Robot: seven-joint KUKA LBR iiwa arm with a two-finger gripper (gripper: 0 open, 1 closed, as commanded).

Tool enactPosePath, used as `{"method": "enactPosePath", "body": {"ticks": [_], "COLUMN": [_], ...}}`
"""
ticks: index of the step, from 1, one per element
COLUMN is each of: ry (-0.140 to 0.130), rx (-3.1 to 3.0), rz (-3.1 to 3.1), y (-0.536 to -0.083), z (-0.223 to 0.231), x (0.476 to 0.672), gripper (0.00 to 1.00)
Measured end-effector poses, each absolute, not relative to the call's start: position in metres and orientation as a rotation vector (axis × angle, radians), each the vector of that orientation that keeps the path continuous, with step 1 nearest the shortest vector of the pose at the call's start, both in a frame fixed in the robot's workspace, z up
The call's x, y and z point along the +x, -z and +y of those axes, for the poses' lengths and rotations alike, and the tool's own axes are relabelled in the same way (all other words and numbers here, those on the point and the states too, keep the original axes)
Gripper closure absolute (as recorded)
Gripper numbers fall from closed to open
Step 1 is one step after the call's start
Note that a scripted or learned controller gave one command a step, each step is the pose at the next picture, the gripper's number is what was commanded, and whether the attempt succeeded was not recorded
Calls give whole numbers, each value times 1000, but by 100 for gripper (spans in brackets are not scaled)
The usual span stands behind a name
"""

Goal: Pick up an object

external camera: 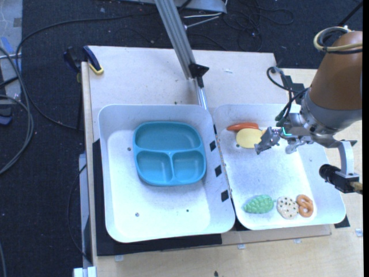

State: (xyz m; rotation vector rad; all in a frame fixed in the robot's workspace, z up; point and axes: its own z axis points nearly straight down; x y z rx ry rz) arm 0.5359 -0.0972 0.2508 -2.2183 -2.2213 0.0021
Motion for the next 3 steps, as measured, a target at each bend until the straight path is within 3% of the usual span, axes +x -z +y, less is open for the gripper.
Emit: {"method": "enactPosePath", "body": {"ticks": [1, 3], "ry": [0, -4], "rx": [-2219, -2220], "rz": [-2222, -2218], "y": [-252, -125], "z": [-97, -100], "x": [536, 533], "gripper": [0, 0]}}
